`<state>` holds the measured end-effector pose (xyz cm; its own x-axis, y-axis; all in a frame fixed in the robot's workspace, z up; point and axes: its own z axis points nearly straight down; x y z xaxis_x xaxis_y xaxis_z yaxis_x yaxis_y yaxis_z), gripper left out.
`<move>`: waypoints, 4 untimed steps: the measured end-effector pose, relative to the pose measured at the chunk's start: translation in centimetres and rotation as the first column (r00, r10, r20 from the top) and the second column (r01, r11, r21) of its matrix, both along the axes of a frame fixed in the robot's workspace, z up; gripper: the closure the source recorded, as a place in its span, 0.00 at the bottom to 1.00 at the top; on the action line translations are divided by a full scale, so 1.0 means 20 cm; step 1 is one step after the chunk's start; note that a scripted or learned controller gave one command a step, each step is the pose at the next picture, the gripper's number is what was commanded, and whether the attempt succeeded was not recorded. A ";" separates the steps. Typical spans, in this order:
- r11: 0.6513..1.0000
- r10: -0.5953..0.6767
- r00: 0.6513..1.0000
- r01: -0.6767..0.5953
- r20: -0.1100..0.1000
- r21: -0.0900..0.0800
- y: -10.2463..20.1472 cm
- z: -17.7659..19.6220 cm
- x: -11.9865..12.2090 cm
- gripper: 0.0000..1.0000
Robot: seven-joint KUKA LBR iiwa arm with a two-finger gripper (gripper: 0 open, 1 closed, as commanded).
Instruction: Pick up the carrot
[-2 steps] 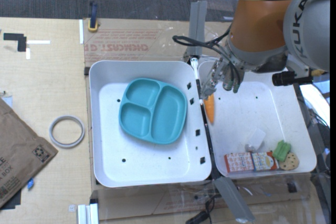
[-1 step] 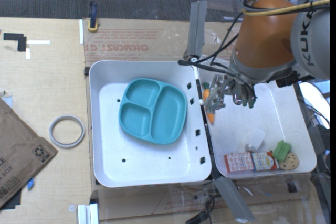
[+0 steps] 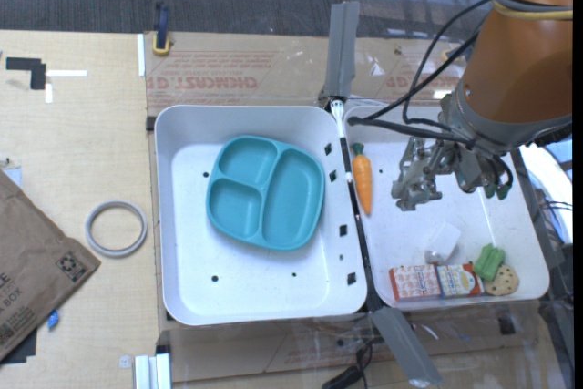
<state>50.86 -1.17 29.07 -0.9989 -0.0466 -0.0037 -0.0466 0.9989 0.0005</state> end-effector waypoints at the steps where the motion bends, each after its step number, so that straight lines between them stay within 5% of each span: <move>1: 1.000 0.006 1.000 -0.006 0.002 -0.001 -0.02 0.45 -0.09 1.00; 2: 0.931 0.365 0.931 -0.365 -0.002 0.000 0.30 -0.05 -0.13 1.00; 3: 0.776 0.631 0.776 -0.631 0.001 -0.002 -0.11 0.57 -0.02 1.00; 4: 0.696 0.718 0.696 -0.718 -0.001 0.000 0.12 -0.28 -0.09 1.00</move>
<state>49.14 1.26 23.42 -0.6619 -0.7496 -0.0022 -0.7496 0.6619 0.0005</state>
